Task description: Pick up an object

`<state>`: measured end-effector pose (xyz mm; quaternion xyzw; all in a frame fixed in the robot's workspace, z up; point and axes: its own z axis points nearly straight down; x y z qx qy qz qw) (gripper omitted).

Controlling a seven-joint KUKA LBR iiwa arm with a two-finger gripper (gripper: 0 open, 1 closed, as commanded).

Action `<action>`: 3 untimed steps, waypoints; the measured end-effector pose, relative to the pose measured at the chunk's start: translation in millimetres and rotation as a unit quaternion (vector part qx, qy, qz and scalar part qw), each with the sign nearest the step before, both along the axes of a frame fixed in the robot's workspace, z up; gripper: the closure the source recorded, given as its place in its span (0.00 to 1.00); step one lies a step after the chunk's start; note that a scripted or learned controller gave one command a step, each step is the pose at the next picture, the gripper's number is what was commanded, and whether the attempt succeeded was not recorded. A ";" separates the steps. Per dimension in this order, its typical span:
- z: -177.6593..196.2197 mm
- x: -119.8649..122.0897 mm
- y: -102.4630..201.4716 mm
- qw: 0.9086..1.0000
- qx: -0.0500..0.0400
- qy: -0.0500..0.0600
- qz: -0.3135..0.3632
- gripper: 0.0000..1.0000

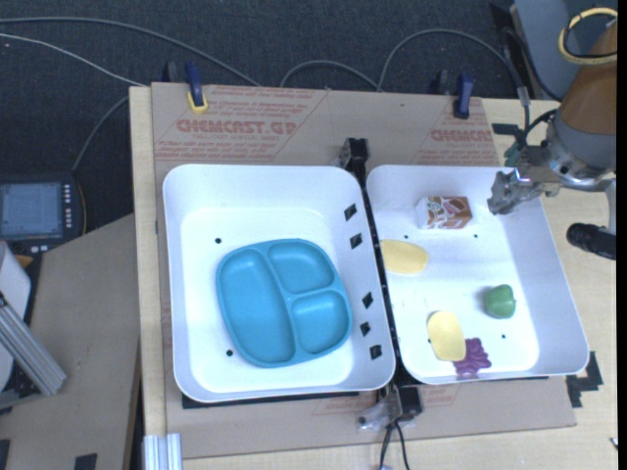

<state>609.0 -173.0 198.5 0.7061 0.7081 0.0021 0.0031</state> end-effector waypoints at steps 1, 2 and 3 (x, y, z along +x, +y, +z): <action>45.4 2.4 -4.7 1.000 0.000 0.000 -0.001 1.00; 52.3 -4.5 53.8 1.000 0.002 0.004 0.002 1.00; 54.6 -11.3 100.0 1.000 0.002 0.005 0.002 1.00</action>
